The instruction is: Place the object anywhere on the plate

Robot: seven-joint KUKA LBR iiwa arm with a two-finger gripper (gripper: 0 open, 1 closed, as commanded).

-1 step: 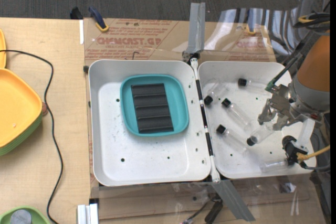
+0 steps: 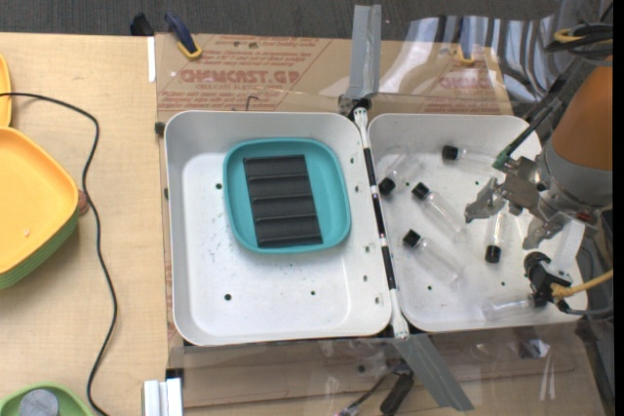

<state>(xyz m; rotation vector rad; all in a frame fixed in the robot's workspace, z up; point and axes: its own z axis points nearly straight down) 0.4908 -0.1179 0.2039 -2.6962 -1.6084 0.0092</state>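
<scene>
A teal plate (image 2: 334, 200) with a black ridged insert (image 2: 282, 201) lies in the left bin (image 2: 195, 297). Several small clear vials with black caps are scattered in the right bin (image 2: 429, 302), among them one vial (image 2: 413, 240) near the bin's middle and another vial (image 2: 493, 246) further right. My gripper (image 2: 504, 223) hangs over the right side of that bin, open, its fingers spread to either side of the latter vial and above it. Nothing is held between them.
Stacked yellow dishes (image 2: 29, 205) sit on the wooden bench at far left, with a black cable (image 2: 97, 209) looping beside them. Printed cardboard (image 2: 253, 73) lies behind the bins. The arm's orange band (image 2: 590, 117) rises at the right edge.
</scene>
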